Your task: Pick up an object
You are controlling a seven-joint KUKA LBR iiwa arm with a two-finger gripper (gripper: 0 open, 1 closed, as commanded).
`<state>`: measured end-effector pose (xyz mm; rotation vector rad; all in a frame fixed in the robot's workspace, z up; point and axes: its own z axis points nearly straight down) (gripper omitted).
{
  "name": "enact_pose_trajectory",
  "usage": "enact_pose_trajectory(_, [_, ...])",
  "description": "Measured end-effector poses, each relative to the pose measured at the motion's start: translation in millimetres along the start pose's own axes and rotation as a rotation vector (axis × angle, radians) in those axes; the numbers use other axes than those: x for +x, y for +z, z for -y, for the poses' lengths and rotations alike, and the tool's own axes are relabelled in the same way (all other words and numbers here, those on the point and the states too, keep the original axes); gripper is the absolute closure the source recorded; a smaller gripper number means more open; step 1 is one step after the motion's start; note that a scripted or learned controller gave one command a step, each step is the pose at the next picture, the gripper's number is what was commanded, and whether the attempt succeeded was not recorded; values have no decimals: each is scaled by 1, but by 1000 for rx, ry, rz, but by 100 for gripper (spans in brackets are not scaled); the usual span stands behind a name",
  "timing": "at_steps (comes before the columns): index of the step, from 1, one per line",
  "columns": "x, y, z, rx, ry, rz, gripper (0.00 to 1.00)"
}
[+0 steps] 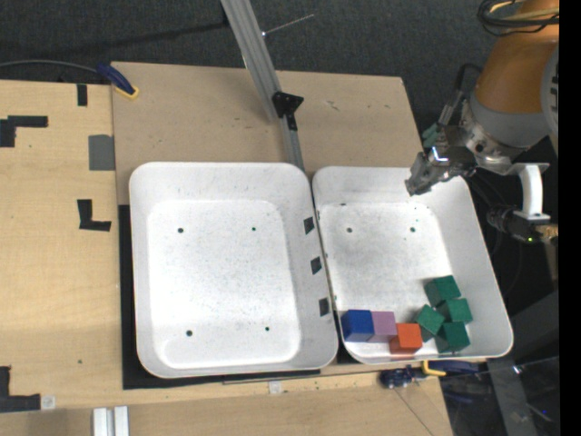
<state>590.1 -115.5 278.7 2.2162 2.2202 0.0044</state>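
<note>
We see four green blocks (445, 312), and one blue (358, 324), one purple (384, 323) and one orange cube (408, 336) in the right bin (481, 243). The gripper (423, 180) hangs over its far rim; we cannot tell its state.

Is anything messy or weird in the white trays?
Nothing is spilled or broken. The blocks are just bunched in the near corner of the right bin: a blue block, purple block, orange block and green blocks, some tilted. The gripper hangs over the far rim.
</note>
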Motion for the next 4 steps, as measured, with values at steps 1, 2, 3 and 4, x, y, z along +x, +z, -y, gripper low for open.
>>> enact_pose_trajectory(1, [54,19,6,7,-4,-2,100])
enact_pose_trajectory(2, [108,16,15,7,-5,-3,100])
enact_pose_trajectory(3, [153,23,27,8,-4,-2,100])
enact_pose_trajectory(4, [205,44,33,10,-5,-2,100])
